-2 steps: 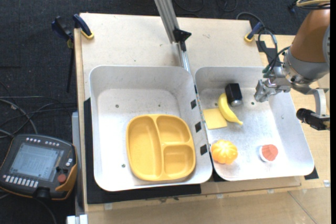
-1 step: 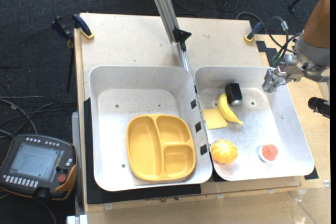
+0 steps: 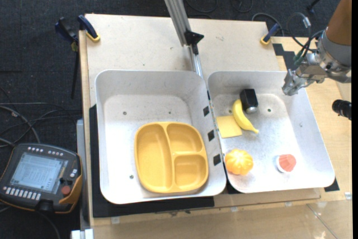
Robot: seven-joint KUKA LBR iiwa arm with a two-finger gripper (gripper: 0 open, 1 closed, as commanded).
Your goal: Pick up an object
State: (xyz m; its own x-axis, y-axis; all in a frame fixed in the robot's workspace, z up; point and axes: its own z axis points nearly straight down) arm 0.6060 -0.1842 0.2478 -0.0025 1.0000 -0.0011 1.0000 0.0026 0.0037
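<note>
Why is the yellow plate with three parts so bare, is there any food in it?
Empty. The yellow plate lies flat in the left bin, and all three compartments show bare yellow bottoms.

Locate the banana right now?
The banana lies in the right bin, toward its back left, touching the black object behind it and beside the yellow square.

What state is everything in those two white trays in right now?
Yellow divided plate: upright in the left bin, compartments bare.
Banana: lying flat in the right bin, against a black block.
Orange: resting near the front.
Gripper: above the right bin's back corner.
</note>
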